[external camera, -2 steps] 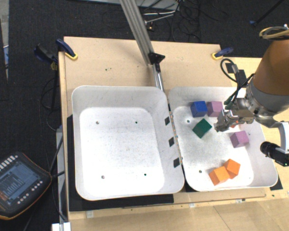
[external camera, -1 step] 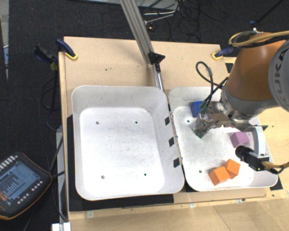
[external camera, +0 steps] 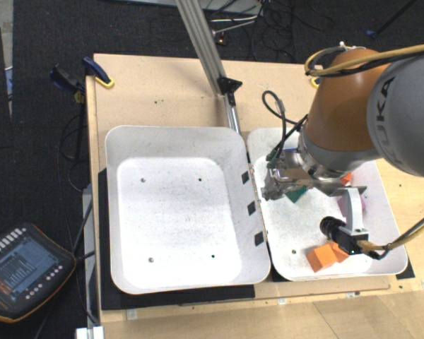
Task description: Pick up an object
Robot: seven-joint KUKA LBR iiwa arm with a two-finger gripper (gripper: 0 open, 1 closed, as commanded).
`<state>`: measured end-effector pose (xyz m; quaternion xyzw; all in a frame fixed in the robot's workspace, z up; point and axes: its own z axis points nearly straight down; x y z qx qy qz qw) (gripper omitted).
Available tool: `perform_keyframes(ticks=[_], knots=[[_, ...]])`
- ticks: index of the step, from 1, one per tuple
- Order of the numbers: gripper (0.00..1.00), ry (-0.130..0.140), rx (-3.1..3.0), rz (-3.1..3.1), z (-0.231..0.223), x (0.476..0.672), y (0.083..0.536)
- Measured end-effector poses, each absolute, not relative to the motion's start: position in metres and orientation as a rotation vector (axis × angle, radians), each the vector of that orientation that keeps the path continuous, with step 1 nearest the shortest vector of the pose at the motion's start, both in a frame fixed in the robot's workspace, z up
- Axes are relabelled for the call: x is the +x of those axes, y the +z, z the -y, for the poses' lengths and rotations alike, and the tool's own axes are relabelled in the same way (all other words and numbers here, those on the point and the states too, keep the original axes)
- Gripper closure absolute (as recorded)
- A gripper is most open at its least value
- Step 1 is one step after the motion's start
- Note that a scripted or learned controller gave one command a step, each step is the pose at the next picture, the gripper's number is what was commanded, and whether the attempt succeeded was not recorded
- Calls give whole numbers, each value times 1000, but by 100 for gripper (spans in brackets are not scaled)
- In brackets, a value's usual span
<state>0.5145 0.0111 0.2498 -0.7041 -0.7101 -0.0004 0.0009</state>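
A single fixed camera looks down on my bench (external camera: 162, 83) from above, at a slant, far enough back to take in both white bins and a margin of dark floor beyond the bench's far edge. My arm (external camera: 360, 111) enters from the frame's right, so the lens faces me side-on. My claw (external camera: 279, 186) sits over the near bin (external camera: 381, 260), at its edge nearest the divide; the other bin (external camera: 173, 207) lies across from it, toward frame left. A handheld control pendant (external camera: 21, 270) lies at lower left, off the bench.
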Motion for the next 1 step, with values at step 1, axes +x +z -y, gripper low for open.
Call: perform_keyframes(ticks=[1], knots=[[100,1,-2211,2227,-63,522,234]])
